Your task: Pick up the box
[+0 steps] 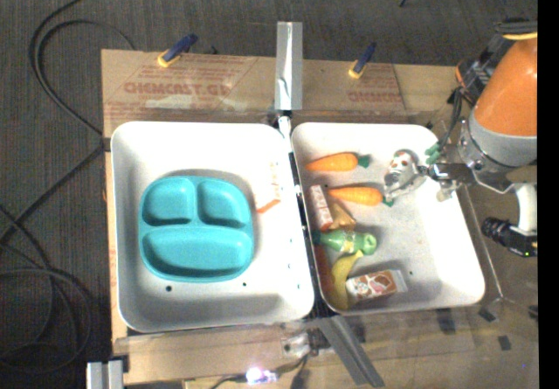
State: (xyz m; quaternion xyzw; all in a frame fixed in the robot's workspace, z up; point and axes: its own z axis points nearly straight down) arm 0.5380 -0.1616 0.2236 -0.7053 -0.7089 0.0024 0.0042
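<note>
Camera view: my jaws (403, 176), aperture unclear, hover over carrots; the small brown carton box (376, 283) touches a banana, so I risk grabbing wrongly.

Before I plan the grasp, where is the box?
The box lies near the front edge of the right bin, beside the banana and below the green toy.

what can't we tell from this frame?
- Gripper: finger state, too small and blurred in the camera view.
- Box: label print too small to read.
- Packet by the right bin's left wall: print unreadable.
- Arm: cut off by the right edge.
</note>
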